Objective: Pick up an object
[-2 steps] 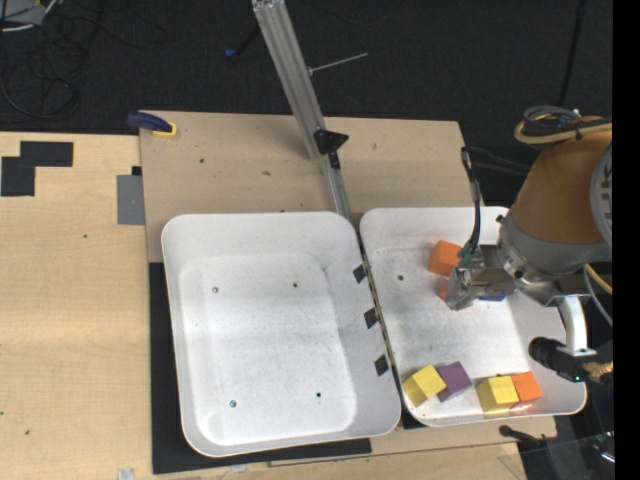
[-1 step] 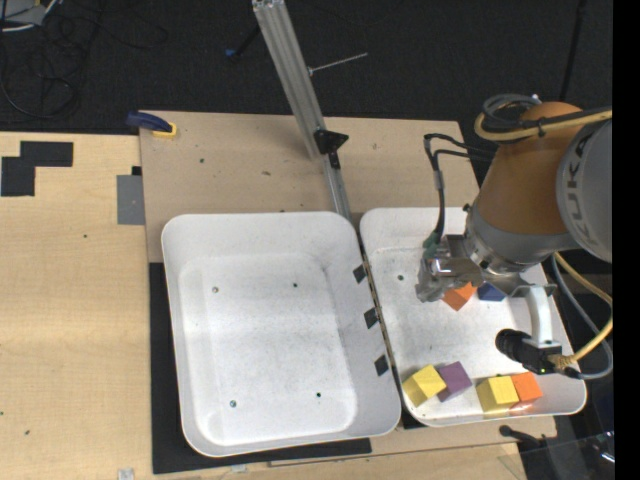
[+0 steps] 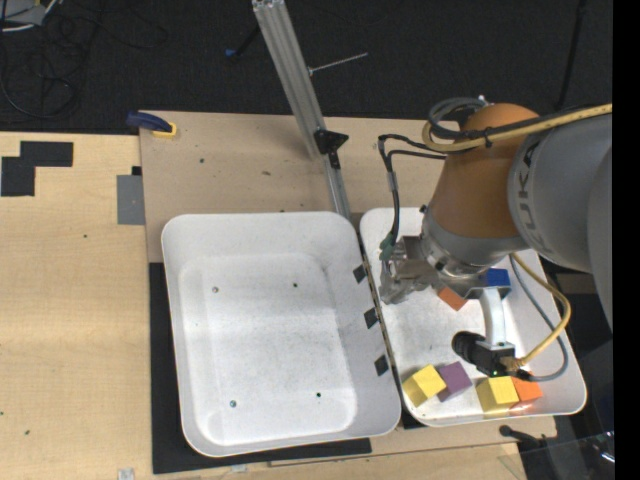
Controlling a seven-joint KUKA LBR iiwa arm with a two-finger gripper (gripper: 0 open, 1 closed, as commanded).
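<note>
Seen from above, the worktop [image 3: 240,168] carries two white bins side by side. The left bin [image 3: 270,328] lies toward the worktop's left; the right bin [image 3: 420,333] touches it along a shared wall, where three black clips [image 3: 365,318] sit.

The arm [image 3: 480,188] reaches over the right bin's far half, and the claw [image 3: 398,276] hangs low inside that bin, just beside its left wall. Whether the claw is wide or narrow cannot be told, and nothing can be seen held in it.

The things to pick all lie in the right bin. An orange piece [image 3: 452,298] and a blue piece [image 3: 497,279] sit near the bin's middle, partly hidden under the wrist, the orange one closer to the claw. Along the bin's near edge a yellow block [image 3: 424,383] touches a purple block [image 3: 455,377]. Toward the near right corner, a second yellow block [image 3: 495,394] touches an orange block [image 3: 527,391].

A metal rail [image 3: 290,68] rises at a slant from the worktop's far edge, and a blue clamp [image 3: 150,122] sits at the far left corner.
</note>
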